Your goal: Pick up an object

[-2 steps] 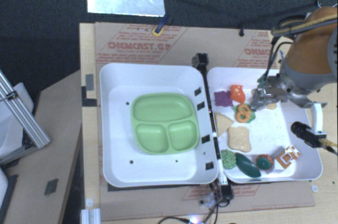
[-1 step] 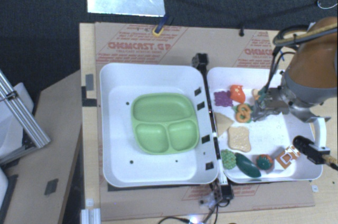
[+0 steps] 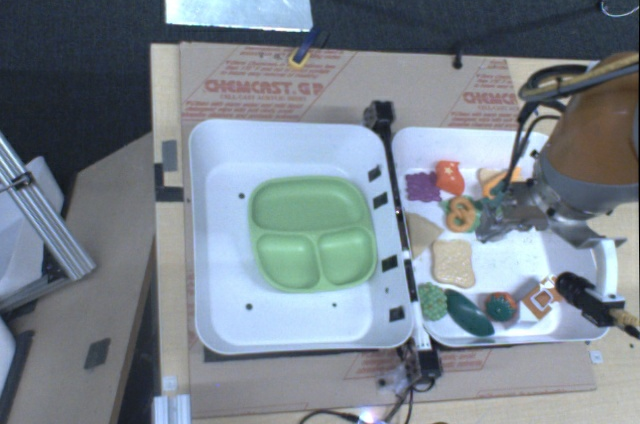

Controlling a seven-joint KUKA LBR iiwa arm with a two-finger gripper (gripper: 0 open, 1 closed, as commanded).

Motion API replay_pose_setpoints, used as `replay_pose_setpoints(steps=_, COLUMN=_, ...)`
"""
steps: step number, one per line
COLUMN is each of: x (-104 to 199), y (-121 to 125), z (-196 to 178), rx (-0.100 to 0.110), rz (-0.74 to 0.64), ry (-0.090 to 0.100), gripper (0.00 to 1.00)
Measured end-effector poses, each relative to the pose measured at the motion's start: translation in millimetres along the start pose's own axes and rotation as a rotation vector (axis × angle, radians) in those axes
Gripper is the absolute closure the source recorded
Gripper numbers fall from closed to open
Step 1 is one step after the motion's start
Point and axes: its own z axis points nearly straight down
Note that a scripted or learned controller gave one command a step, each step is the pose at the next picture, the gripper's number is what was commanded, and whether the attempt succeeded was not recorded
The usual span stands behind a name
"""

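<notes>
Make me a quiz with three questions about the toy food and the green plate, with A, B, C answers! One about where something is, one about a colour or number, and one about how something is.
1. Where does the green plate lie?
A. In the left bin
B. In the right bin
C. On the floor

2. How many compartments has the green plate?
A. One
B. Three
C. Five

3. How is the gripper placed?
A. Over the left bin
B. Low among the toys in the right bin
C. High above the cardboard

Answers:
1. A: the plate sits in the middle of the left bin.
2. B: one wide compartment at the back and two smaller ones in front.
3. B: it is down beside the orange ring toy, near the bread slice.
</notes>
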Motion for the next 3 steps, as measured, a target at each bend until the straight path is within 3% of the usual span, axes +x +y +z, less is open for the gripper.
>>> replay_pose_setpoints(steps=1, x=6.7, y=9.8, z=-8.0, rx=-0.002, rz=-0.004, ry=0.000, gripper=1.00)
replay_pose_setpoints(steps=2, x=-5.1, y=-0.8, z=-12.2, rx=-0.001, rz=-0.001, ry=-0.001, gripper=1.00)
replay_pose_setpoints(steps=3, x=6.8, y=5.4, z=-17.5, rx=-0.001, rz=-0.005, ry=0.000, gripper=1.00)
